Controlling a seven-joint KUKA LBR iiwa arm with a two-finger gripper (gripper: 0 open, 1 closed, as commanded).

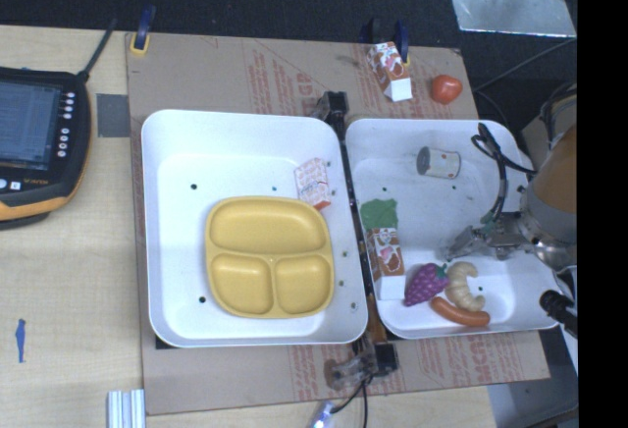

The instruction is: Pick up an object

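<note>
We find the gripper (pixel 469 241) low inside the right bin (pixel 491 136), its two metal fingers spread apart with nothing between them, tips resting just above the croissant (pixel 464 283). Candidate objects in that bin number six: one croissant, one purple grape bunch (pixel 426 283) touching the croissant's left side, one orange-red sausage (pixel 459 314) lying just below the croissant, one small printed carton (pixel 387 251) to the left of the grapes against the bin's left wall, one green piece (pixel 379 213) directly above that carton, and one grey cylinder (pixel 438 162) on its side well above the gripper. The carton's print is too small for us to read. The left bin (pixel 167 141), touching the right bin, holds one yellow three-compartment plate (pixel 270 255) and one further small carton (pixel 313 183) near its right wall, its lettering likewise unreadable. Beyond the right bin's far rim, on the brown cardboard sheet (pixel 245 73), stand one more carton (pixel 389 70) and one red tomato-like fruit (pixel 446 88). The sheet carries faint red repeated printing which we cannot make out. One handheld control pendant (pixel 34 141) with a screen lies well left of the left bin.
</note>
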